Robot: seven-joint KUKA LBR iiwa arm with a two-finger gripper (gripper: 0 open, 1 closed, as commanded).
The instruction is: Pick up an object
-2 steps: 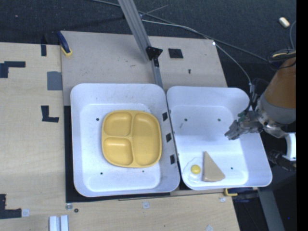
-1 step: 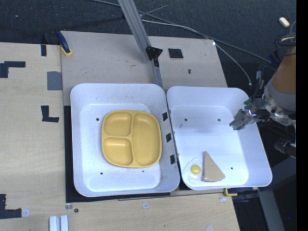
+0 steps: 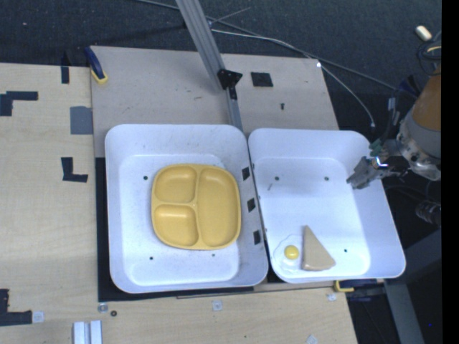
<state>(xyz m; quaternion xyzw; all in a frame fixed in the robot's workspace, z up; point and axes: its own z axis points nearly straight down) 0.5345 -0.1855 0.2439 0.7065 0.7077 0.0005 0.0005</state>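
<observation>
The pincer [image 3: 364, 173] hangs over the right rim of the right bin [image 3: 315, 143], and whether it is apart or together I cannot tell. The nearest things to pick lie toward the bin's near edge, down and to the left in this view: a tan wedge [image 3: 315, 251], its point aimed up toward the bin's middle, touching a small yellow ball [image 3: 291, 251]. Bare bin floor between gives an open approach (the wall crowds them), while the yellow divided plate [image 3: 196, 206] sits well apart in the left bin [image 3: 122, 192].

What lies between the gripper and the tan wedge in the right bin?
In the camera view, bare white floor of the right bin lies between the gripper at its right rim and the tan wedge near its front, beside a small yellow ball.
</observation>
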